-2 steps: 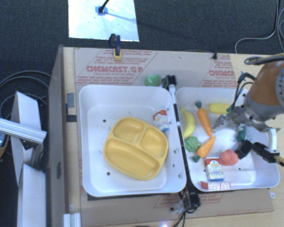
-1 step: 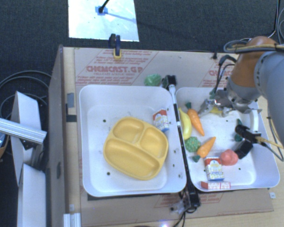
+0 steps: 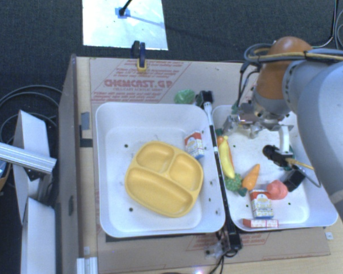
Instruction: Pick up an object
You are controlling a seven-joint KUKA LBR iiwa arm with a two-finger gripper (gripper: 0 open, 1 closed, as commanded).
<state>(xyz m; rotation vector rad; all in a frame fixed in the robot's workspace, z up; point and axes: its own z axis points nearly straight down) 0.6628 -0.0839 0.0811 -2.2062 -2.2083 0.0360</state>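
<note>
Two white bins sit side by side on a sheet of printed cardboard (image 3: 154, 79).

Left bin (image 3: 103, 153): one yellow divided tray (image 3: 163, 178) lies flat at the middle. One small carton (image 3: 194, 145) stands just beside the tray's far right corner, close to the bin's right wall.

Right bin (image 3: 311, 210): my gripper (image 3: 247, 123) is over the far left corner, near the upper end of a banana (image 3: 226, 158). Whether it is spread or pressed together, I cannot tell from this angle, and I see nothing held in it. The banana lies lengthwise along the left wall. A piece of broccoli (image 3: 235, 184) is at the banana's near end, and a carrot (image 3: 251, 177) lies tilted just right of it, touching or nearly so. A red toy (image 3: 277, 190) rests right of the carrot. A second carton (image 3: 263, 204) lies in front of the carrot, touching the red toy, with a flat box (image 3: 257, 223) against the front wall.

Outside the bins, a green item (image 3: 184, 96) lies behind the left bin's far right corner.
</note>
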